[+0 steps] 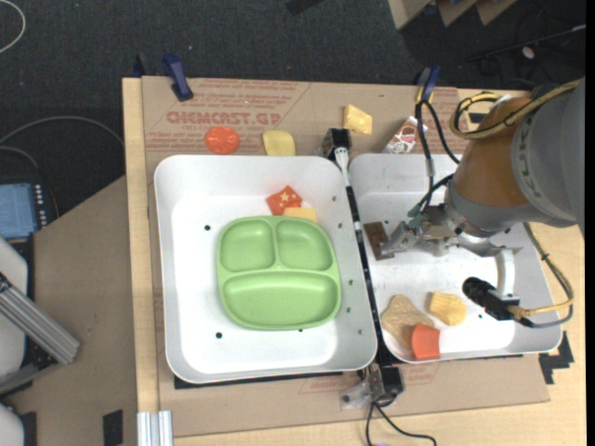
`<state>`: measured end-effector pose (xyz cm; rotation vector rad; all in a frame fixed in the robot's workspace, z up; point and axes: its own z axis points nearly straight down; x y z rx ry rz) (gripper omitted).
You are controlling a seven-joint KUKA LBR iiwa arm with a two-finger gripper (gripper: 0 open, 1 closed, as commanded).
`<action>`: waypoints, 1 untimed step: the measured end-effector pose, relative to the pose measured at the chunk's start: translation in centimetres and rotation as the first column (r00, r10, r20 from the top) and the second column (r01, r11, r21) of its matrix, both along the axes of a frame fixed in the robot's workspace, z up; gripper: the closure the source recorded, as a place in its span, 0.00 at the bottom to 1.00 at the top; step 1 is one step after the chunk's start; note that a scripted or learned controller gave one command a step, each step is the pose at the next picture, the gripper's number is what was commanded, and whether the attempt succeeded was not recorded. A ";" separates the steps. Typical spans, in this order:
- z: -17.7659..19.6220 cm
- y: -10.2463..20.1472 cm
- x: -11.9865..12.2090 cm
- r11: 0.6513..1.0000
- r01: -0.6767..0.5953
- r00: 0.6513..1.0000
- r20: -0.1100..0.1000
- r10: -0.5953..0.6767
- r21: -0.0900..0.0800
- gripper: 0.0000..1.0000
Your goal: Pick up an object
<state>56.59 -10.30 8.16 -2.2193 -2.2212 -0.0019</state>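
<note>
White bin (186,249) — green divided tray (277,286) inside

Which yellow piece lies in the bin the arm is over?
The yellow block next to the orange block. The pale yellow piece sits by the green divided plate; the yellow wedge and yellow lump lie on the brown cardboard outside.

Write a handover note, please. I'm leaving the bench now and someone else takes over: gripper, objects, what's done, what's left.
Gripper: low in the right bin, near its left wall, beside a brown thing. No grasp can be confirmed.
Right bin, front: tan piece, yellow piece, orange piece.
Left bin: green plate, with a red piece at its back edge.
Done: no lift to be seen.
Left: grasp one object and raise it.
</note>
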 end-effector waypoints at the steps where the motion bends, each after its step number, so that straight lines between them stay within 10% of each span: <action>1: 0.3 -6.6 -7.1 1.000 0.009 1.000 -0.006 -0.009 -0.002 0.00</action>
